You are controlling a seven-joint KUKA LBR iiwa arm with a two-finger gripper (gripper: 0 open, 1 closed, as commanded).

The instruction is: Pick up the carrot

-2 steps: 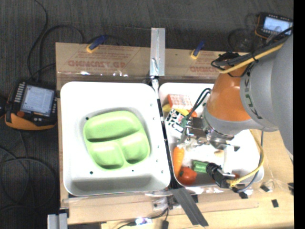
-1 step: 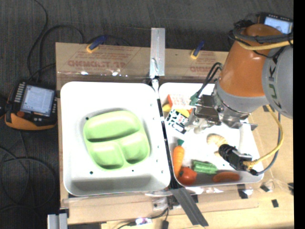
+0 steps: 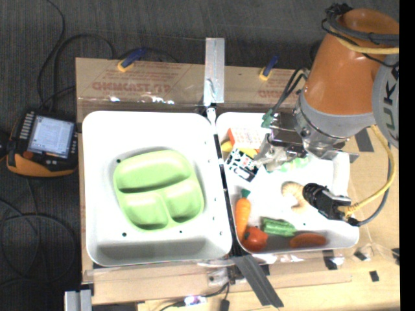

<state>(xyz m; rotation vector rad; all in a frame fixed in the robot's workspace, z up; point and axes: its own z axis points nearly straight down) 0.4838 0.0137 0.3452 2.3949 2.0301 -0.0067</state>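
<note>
The orange carrot point(image 3: 242, 214) with a green top lies along the left wall of the right bin point(image 3: 342, 173), toward the front, its tip touching a red tomato-like item point(image 3: 255, 238). My gripper point(image 3: 274, 155) hangs over the back middle of the right bin, beyond the carrot and to its right, well apart from it. The wrist and the grey-orange arm point(image 3: 347, 70) hide what lies under them.
The left bin point(image 3: 97, 238) holds a green divided tray point(image 3: 159, 188). In the right bin lie a black-and-white patterned piece point(image 3: 241, 164), a small white box point(image 3: 244, 136), a green vegetable point(image 3: 277, 226), a red item point(image 3: 308, 240) and a beige item point(image 3: 292, 189). A handheld pendant point(image 3: 44, 141) sits at far left.
</note>
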